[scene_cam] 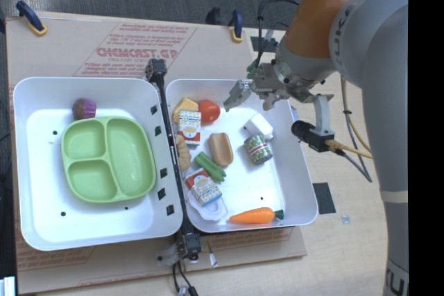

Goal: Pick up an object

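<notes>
My gripper (251, 100) hangs over the back edge of the right bin (295, 180), open with nothing between its fingers. Just below it lie a white block (260, 125) and a green can (258, 149). A red tomato (209, 111) sits to the gripper's left, beside a yellow wedge (184, 107) and a small carton (189, 127). A hot dog bun (220, 148), a green vegetable (209, 167), a snack packet (204, 188) and a carrot (253, 216) lie nearer the front.
The left bin (28, 170) holds a green divided plate (107, 157) and a small purple item (84, 108) at its back. A black hinged divider (165, 142) runs between the bins. Clamps (31, 17) sit at the board's back edge.
</notes>
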